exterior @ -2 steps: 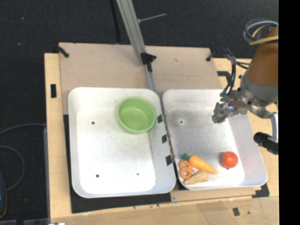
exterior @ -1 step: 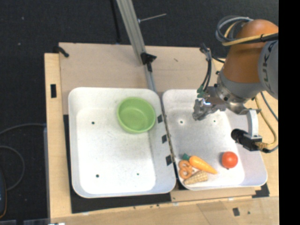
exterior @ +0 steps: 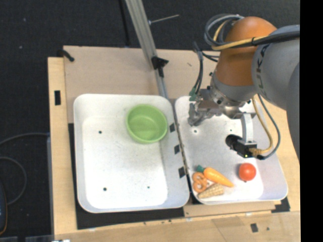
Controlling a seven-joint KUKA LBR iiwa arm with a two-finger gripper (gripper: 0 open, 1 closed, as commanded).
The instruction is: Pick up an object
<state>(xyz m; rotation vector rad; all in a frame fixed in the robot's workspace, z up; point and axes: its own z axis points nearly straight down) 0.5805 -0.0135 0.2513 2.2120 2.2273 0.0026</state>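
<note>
Carrot (exterior: pixel 218 176) is the likeliest pick, and it serves as the landmark for everything else: it lies in the right bin (exterior: pixel 272 193), down in that bin's near-left corner, its long axis running from a green stub at the upper left to a pointed tip at the lower right. Touching it on the left is an orange pretzel-shaped toy (exterior: pixel 199 181), and just below it, pressed against the bin's rim, a pale corn cob (exterior: pixel 212 191). A red tomato (exterior: pixel 247 172) sits near the carrot's tip, to the right and apart from it

The gripper (exterior: pixel 196 116) hangs up and to the left of the carrot, well apart from it, over the bare far-left part of the same bin; nothing shows between its fingers, and whether they stand wide or narrow I cannot tell from this slanted look. So the coming move turns on one thing: the carrot lies toward the near edge and slightly right of the gripper, and a grasp would best close across the carrot's slanted axis, not along it

Far to the carrot's left, across the divide, a green bowl (exterior: pixel 147 124) rests in the left bin (exterior: pixel 86 150)
</note>
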